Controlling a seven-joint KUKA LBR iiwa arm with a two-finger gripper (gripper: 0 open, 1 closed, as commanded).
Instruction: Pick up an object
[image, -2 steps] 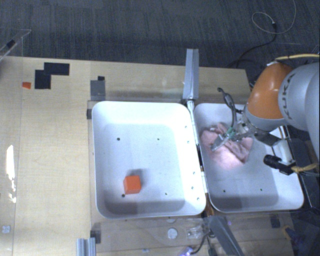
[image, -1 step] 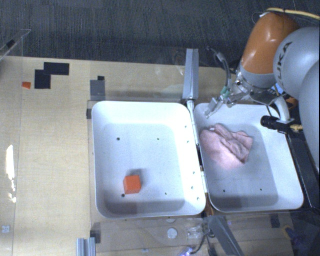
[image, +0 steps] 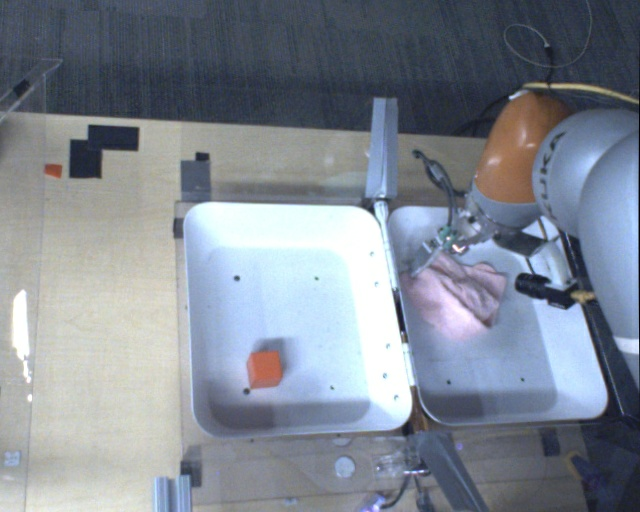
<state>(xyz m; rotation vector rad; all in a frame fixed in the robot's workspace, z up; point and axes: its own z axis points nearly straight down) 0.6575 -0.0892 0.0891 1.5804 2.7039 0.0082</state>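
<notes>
Pink cloth (image: 460, 295) lies crumpled in the upper part of the right bin (image: 520, 400), just below the hand (image: 445, 243), whose finger spacing cannot be told, so a raised fold should be pinched squarely before lifting is attempted.

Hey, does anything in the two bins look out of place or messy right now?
Nothing is spilled or damaged. The pink cloth lies crumpled in the right bin beneath the end effector. The orange block sits alone in the left bin.
</notes>
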